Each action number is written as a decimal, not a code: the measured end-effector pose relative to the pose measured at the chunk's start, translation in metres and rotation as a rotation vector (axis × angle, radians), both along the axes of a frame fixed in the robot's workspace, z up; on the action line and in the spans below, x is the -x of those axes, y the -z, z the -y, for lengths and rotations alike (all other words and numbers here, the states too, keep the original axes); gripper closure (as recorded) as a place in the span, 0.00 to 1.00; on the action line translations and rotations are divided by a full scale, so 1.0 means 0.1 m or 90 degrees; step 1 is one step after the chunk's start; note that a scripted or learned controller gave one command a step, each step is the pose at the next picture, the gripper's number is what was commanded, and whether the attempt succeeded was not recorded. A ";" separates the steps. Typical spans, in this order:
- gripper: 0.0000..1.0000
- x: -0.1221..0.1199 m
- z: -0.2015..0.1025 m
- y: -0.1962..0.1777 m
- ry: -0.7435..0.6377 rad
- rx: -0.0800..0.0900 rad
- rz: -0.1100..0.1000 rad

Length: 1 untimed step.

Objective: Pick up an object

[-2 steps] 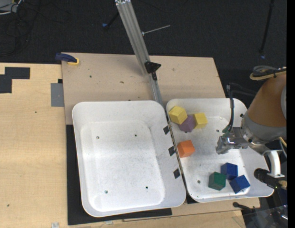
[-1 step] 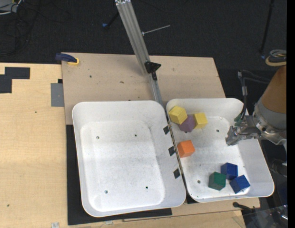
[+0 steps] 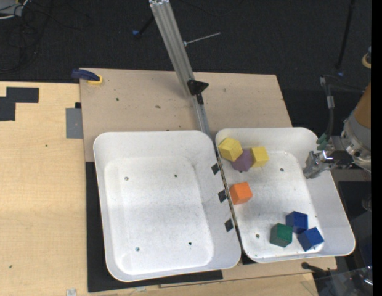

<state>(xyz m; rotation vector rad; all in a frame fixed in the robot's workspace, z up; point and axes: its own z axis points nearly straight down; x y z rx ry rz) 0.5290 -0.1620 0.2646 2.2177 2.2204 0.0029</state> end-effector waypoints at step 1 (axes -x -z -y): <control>1.00 -0.01 -0.56 -0.03 -0.003 -0.003 -0.004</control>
